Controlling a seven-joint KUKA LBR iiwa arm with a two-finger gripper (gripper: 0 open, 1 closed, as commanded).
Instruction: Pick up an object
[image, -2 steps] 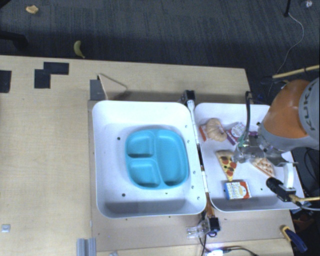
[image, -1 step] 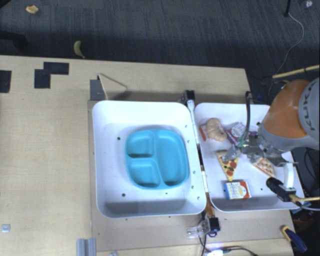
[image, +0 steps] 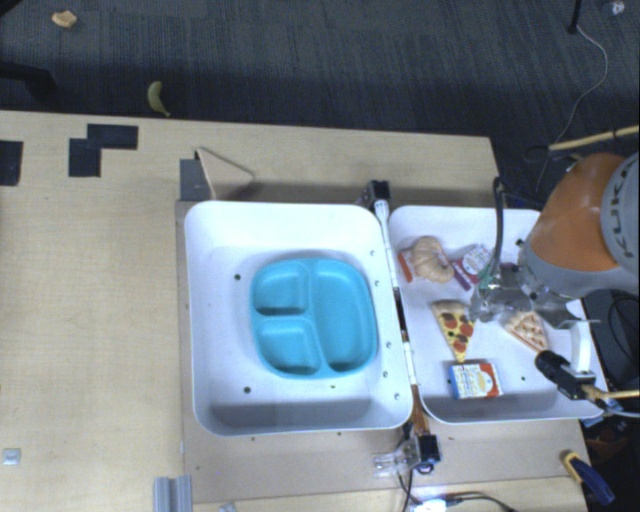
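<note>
Over the right bin (image: 432, 405), the gripper (image: 490, 296) hangs beside a triangular pizza slice (image: 455, 328) dotted red; whether it is clenched I cannot tell.

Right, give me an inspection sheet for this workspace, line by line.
Surface: tan bench bearing two white bins side by side.
Job's things: right bin holds a pizza slice toy, a second slice, a beige lump, a small blue box and a wrapped item.
Clutter: blue divided tray in the left bin; black tape patches on the bench.
Grippers: gripper low over the right bin; fingers unreadable.
Cables: thin cable on the floor.
Surroundings: dark carpet with two small scraps.
</note>
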